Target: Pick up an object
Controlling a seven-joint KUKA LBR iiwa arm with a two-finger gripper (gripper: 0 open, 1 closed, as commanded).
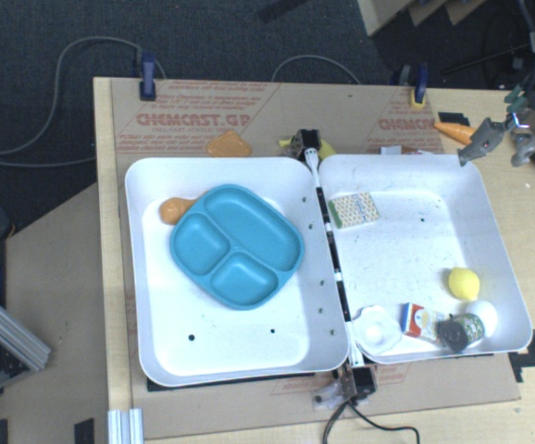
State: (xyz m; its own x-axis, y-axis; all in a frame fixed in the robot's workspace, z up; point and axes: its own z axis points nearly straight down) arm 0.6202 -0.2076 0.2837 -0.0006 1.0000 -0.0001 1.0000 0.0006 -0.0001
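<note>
**A:** White bins, two of them. Nearest the camera, along the right bin's [490,206] front edge, sits the clutter: a white cup [376,327], a small red-and-white packet [416,320], a dark round jar [460,331]. The packet and jar look as if they touch.

**B:** And the yellow ball [464,283] just behind them?

**A:** Standing free, apart from the rest. I'd judge it the easiest pick, though it could roll off the fingers if they close off-centre.

**B:** Further back?

**A:** A patterned pad [354,209] lying flat near the divider. In the left bin [147,276], a blue tray [237,245] with three compartments, and an orange thing [171,211] tucked against its far left corner, partly hidden by the tray.

**B:** The gripper?

**A:** The gripper [499,137] is at the far right, above the right bin's back corner, well away from every object. It holds nothing; the two grey prongs seem spread wide, but the right one is cut off by the frame edge.

**B:** Risks?

**A:** Going for the front cluster could grab two things or knock the jar against the wall. The flat pad gives little to grip.

**B:** Beyond the bins?

**A:** An orange lump [228,144] and an orange stick [454,131] on the bench, too blurred to name.
</note>
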